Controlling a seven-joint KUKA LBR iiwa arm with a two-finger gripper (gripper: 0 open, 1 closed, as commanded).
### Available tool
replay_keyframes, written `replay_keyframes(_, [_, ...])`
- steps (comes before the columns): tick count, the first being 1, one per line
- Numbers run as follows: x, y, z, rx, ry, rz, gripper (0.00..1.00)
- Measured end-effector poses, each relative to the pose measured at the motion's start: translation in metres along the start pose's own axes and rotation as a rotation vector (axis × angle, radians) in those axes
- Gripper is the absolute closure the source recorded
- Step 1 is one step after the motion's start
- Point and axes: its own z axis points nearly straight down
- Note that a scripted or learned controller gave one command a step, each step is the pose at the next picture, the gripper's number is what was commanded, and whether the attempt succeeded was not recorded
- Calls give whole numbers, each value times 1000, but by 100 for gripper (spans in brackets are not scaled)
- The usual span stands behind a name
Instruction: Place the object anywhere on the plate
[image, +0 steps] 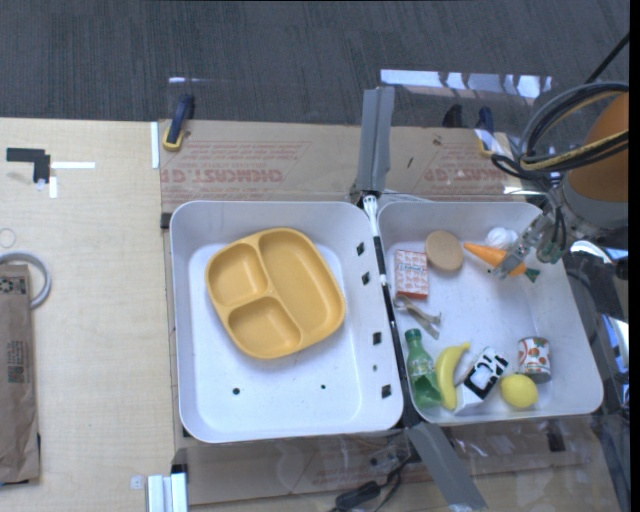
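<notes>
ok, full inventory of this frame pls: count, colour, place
plate: 1, yellow, three sections, left bin
bins: 2, white, side by side on the bench
box: 1, red and white, right bin, upper left
potato: 1, tan, right bin, top
carrot: 1, orange, right of the potato
bottle: 1, green, right bin, lower left
banana: 1, yellow, beside the bottle
lemon: 1, yellow, right bin, bottom right
can: 1, red and white, above the lemon
gripper: 1, grey, over the right bin's top right, near the carrot
</notes>
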Motion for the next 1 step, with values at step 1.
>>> replay_keyframes(1, [-18, 9, 29, 28, 38, -114, 100])
